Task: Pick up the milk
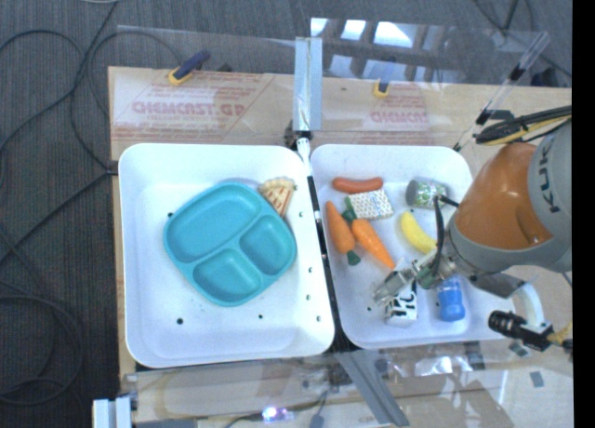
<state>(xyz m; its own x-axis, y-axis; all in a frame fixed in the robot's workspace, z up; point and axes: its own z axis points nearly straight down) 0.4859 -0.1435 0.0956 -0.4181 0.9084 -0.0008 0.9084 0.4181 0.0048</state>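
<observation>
The gripper (394, 287) sat low in the right bin (465, 167), lower right of the frame, its fingers spread just above the milk carton (403, 306), which lay white with black patches beside a blue bottle (451, 300). Two carrots (356, 234) lay up-left of it.

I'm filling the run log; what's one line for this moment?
task: pick up milk | gripper: right bin, at milk carton | grasp: unclear | blue bottle beside | blue plate: left bin
</observation>
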